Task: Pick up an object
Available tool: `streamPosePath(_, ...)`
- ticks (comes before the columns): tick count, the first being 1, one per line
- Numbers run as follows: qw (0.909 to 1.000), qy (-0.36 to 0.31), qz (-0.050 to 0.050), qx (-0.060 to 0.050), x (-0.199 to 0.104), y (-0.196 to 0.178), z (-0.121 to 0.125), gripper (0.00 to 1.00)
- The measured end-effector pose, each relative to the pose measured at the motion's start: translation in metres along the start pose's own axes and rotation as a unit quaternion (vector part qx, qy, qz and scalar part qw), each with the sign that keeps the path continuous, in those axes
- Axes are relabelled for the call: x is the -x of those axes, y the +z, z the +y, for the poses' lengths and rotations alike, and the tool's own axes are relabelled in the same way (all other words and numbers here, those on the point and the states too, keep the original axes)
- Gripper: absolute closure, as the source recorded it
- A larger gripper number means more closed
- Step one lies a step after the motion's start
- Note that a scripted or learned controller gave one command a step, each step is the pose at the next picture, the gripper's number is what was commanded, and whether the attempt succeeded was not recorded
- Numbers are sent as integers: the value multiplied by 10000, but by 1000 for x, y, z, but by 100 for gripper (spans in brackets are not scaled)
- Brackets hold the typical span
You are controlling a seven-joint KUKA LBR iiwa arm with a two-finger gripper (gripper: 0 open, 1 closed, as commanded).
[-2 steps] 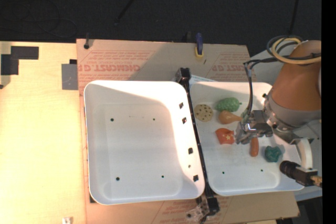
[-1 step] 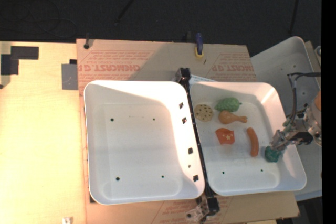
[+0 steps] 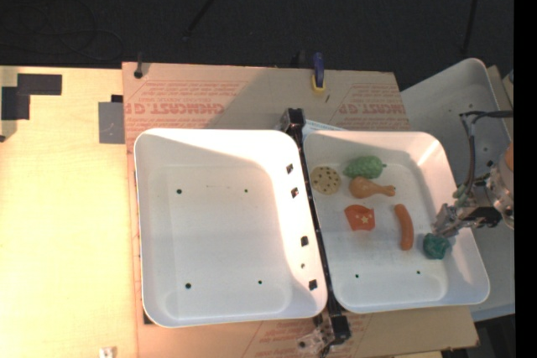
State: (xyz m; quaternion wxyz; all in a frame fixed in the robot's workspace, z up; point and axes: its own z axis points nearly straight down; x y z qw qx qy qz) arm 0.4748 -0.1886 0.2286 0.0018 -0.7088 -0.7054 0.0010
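The gripper (image 3: 445, 224) sits low at the right edge of the right bin (image 3: 394, 298), just beside a small teal lump (image 3: 435, 246) that lies against the bin's right wall. Whether its fingers are open or closed cannot be told at this size. The lump looks light, rounded and probably rubbery, so it may roll or squirt out; a hold across its widest middle seems safest. A sausage (image 3: 405, 226) lies near it.

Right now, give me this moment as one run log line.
arm: in from right | gripper: at right bin right wall, beside small teal lump toy | hold: none seen | orange sausage toy: lying nearby
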Motion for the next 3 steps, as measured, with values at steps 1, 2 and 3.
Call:
streamPosePath(1, 10000, 11, 2, -7, 1, -9, 0, 100)
streamPosePath(2, 10000, 16, 2, -11, 2, -19, 0, 100)
streamPosePath(3, 10000, 12, 2, -18, 3, -28, 0, 100)
